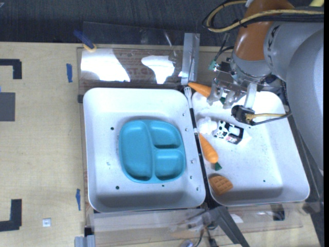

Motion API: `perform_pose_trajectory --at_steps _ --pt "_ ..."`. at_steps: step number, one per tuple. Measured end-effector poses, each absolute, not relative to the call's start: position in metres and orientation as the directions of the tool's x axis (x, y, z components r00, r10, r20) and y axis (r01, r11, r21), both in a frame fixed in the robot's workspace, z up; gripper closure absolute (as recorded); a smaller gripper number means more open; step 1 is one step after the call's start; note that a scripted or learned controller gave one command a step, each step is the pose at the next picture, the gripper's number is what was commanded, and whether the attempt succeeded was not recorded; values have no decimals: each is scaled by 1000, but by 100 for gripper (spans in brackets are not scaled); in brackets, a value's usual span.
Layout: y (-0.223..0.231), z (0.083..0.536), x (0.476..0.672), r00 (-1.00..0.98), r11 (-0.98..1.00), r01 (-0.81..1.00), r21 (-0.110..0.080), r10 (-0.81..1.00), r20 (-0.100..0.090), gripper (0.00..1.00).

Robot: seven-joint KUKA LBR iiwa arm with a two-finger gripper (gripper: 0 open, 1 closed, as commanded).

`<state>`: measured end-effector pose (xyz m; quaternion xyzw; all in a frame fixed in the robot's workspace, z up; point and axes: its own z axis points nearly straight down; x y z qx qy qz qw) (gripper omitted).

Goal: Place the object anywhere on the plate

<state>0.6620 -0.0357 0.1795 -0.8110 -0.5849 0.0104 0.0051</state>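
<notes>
- Carrot, orange with a small green stem end, lies in the right bin, close against its left wall and pointing down the view toward the near edge.
- Just below the carrot, a round, tan, waffle-textured piece sits in the near-left corner of the same bin, close to the carrot's green tip.
- A second orange carrot-like piece rests at the far-left corner of the right bin, up by the divider between the bins.
- A small black-and-white object lies on the right bin's floor, to the right of the carrot and apart from it.
- Plate, teal and split into three compartments, sits in the middle of the left bin; its compartments hold nothing.
- The gripper hangs over the far part of the right bin, above and to the right of the carrot, not touching it; the orange-banded arm comes in from the upper right.
- Whether the fingers are open or closed cannot be told: cables and the wrist body clutter that part of the view.
- Both bins stand side by side on the pale wooden tabletop, which carries blue tape marks and black corner markings.
</notes>
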Motion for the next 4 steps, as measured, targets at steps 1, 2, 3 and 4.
perform_pose_trajectory --at_steps 1,2,3,4 --pt "61 185 616 389 -389 921 -8 921 0 100" --pt "121 161 564 80 -80 997 -5 997 0 100" --pt "154 111 518 48 -48 999 23 999 3 100" --pt "98 95 499 31 -31 999 29 999 9 100"
